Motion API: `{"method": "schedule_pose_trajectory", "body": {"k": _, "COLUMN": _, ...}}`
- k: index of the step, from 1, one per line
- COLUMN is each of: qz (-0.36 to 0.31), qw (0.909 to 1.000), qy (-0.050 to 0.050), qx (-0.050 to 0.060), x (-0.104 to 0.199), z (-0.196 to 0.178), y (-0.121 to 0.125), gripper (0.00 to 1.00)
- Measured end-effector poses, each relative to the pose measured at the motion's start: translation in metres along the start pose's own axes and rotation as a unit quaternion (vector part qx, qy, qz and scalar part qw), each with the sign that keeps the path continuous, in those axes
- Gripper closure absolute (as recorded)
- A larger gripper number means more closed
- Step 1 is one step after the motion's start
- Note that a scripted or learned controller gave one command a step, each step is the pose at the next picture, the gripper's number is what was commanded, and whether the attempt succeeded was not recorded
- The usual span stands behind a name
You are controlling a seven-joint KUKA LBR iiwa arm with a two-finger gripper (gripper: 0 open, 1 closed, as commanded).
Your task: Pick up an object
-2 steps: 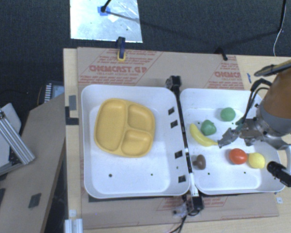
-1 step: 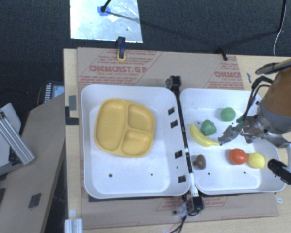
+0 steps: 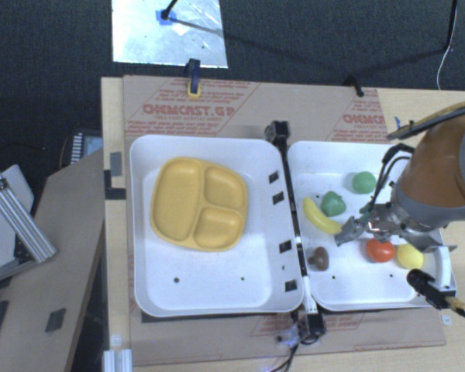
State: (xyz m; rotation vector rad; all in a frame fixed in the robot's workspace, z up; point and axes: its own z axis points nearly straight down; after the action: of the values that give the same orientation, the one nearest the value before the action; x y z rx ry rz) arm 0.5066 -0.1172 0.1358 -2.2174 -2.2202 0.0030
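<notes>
While the arm (image 3: 442, 173) hangs over the right bin (image 3: 349, 297), I see its jaws spread beside the banana (image 3: 320, 217), gripping nothing.

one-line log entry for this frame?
phase: reaching | gripper: over right bin, beside banana | tomato: in bin | grasp: none seen

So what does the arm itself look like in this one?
The arm is a rounded grey body with a broad orange band above the wrist. A dark cable loops along its near side. The gripper is small, grey metal, ending in slim fingers.
</notes>
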Motion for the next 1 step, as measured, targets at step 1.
{"method": "schedule_pose_trajectory", "body": {"k": 1, "qz": 0.0, "qw": 1.0, "qy": 0.0, "qx": 0.0, "x": 0.0005, "z": 0.0525, "y": -0.0006, "gripper": 0.0}}
